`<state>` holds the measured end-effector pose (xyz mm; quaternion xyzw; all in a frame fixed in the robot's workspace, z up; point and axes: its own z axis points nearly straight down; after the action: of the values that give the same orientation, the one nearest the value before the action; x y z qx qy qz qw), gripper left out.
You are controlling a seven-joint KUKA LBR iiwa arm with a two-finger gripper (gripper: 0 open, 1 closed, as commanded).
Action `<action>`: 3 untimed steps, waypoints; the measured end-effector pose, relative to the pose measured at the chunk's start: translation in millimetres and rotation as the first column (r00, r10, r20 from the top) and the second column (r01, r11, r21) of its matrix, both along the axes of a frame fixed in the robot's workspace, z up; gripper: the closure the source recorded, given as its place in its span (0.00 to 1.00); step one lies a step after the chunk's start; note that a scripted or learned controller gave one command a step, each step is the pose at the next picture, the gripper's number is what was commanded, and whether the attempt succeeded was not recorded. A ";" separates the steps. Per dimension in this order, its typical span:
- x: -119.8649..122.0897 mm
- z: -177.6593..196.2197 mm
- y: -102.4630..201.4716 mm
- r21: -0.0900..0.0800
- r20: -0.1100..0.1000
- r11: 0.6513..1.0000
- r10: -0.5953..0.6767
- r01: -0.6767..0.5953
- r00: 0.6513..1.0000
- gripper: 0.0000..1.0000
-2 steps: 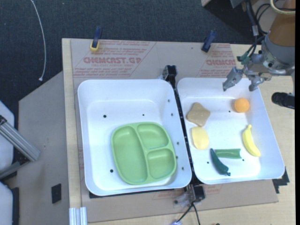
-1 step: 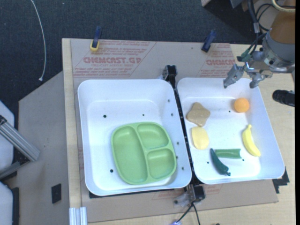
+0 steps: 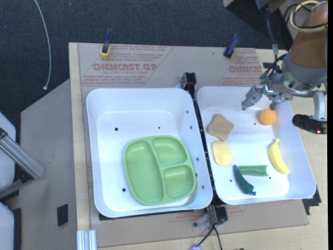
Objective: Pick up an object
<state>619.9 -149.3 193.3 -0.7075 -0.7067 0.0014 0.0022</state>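
The gripper (image 3: pixel 261 99) hangs open and holds nothing over the right bin's (image 3: pixel 299 191) far edge. An orange (image 3: pixel 268 117) sits just beneath; the banana (image 3: pixel 278 158) lies along the right edge.

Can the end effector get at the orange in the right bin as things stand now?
Probably yes. The end effector hangs close by the orange, which lies apart from the banana, with nothing on top.
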 end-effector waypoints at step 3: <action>5.3 -93.1 0.0 0.000 0.015 1.000 0.001 -0.001 1.000 1.00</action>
<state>625.2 -149.4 100.2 -0.7070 -0.7072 -0.0039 -0.0033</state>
